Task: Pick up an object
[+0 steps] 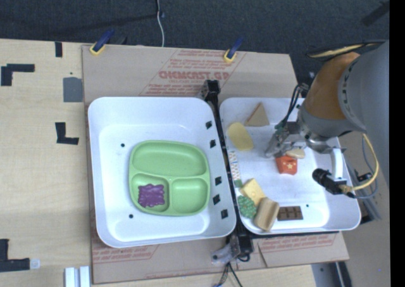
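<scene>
Nothing lifted yet: gripper [283, 145] low in right bin [316, 219], just above red object [287, 165]; finger state unclear

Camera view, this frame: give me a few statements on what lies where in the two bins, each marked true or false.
1. The green divided plate lies in the left bin. True.
2. The purple item lies in the right bin. False: it lies in a compartment of the green divided plate.
3. The red item lies close by the gripper. True.
4. The brown bar lies at the right bin's far edge. False: it lies near the bin's near edge.
</scene>
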`<state>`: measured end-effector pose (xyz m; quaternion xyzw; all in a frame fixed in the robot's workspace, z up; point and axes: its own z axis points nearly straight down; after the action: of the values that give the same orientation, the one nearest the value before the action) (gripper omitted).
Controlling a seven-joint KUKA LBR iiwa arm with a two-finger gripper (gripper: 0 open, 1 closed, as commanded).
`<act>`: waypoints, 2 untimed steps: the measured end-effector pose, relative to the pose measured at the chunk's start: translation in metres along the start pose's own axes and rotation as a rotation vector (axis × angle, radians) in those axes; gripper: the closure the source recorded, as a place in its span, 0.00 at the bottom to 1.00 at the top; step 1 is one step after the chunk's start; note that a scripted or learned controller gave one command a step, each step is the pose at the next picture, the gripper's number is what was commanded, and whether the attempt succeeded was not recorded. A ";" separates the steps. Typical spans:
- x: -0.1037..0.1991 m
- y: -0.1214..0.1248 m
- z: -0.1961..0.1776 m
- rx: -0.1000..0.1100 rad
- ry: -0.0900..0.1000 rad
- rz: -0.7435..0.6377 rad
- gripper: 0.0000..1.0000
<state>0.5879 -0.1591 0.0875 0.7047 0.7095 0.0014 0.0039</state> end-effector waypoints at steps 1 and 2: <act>0.011 0.059 0.001 0.003 0.002 0.002 0.00; -0.035 -0.051 -0.006 0.016 0.003 0.014 0.00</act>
<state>0.5368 -0.1948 0.0936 0.7098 0.7044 -0.0031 -0.0029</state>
